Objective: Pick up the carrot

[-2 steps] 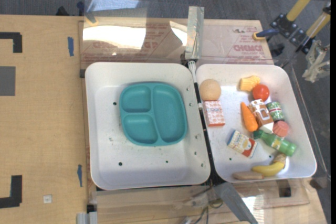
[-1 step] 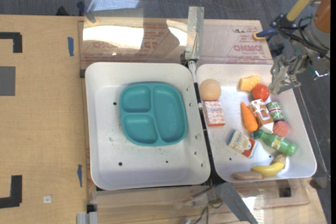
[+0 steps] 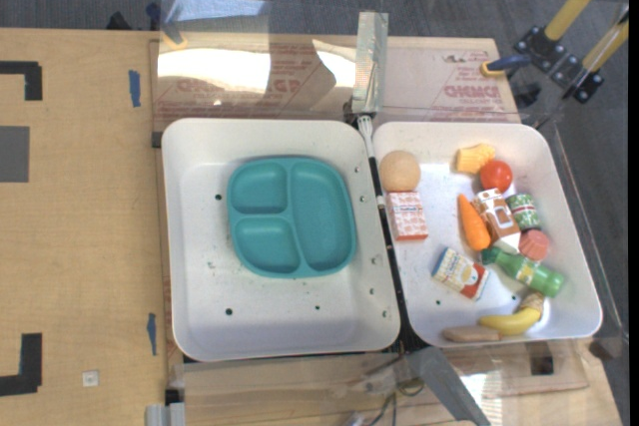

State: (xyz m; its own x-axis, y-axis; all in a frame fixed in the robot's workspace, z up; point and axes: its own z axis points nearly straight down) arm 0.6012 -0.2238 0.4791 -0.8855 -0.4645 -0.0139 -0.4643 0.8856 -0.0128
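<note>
The carrot point(image 3: 473, 222) is a short orange cone lying in the right bin point(image 3: 569, 177), pointing up and slightly left, about in the bin's middle. It touches a small red and white carton point(image 3: 495, 212) on its right side.
The right bin also holds a tan round bread roll point(image 3: 399, 170), a red tomato point(image 3: 495, 175), an orange piece point(image 3: 474, 157), small cartons point(image 3: 406, 215), a green bottle point(image 3: 523, 268) and a banana point(image 3: 513, 318). A teal divided plate point(image 3: 293, 215) sits in the left bin point(image 3: 190, 214).
</note>
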